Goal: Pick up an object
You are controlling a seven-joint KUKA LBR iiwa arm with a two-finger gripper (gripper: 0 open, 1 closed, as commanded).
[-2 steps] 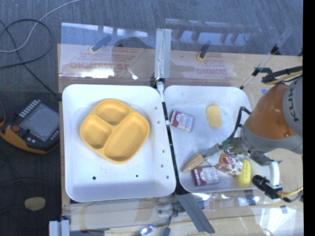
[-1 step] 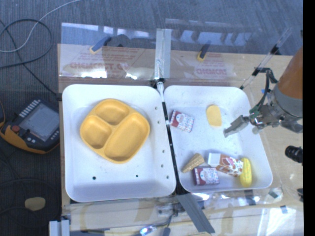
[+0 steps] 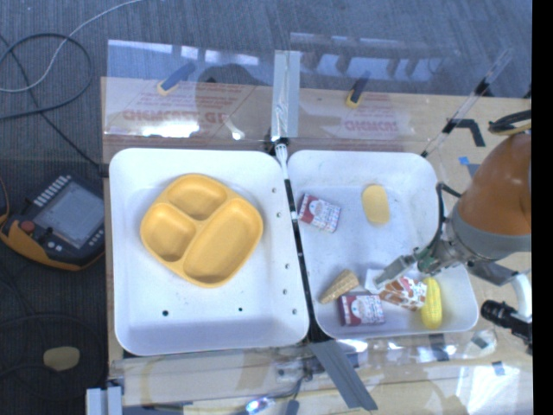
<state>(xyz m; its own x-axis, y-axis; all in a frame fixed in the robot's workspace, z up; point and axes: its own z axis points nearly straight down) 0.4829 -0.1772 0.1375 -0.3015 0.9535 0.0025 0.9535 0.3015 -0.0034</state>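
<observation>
Partly hidden: hand [image 3: 404,271] over cartons [image 3: 404,292].

Robotics lab: teach pendant [image 3: 59,221] on grey carpet, loose cables [image 3: 52,67], clear acrylic guards [image 3: 259,85] behind two white bins [image 3: 130,318], toy food as test props.

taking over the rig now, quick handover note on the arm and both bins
Gripper: low in the right bin, over the front clutter; grasp unclear.
Right bin: two red cartons, a yellow oval piece, a cone, a red-and-white packet, a corn cob.
Left bin: yellow divided plate.
Done: nothing lifted.
Left: grasp an item, raise it.
</observation>
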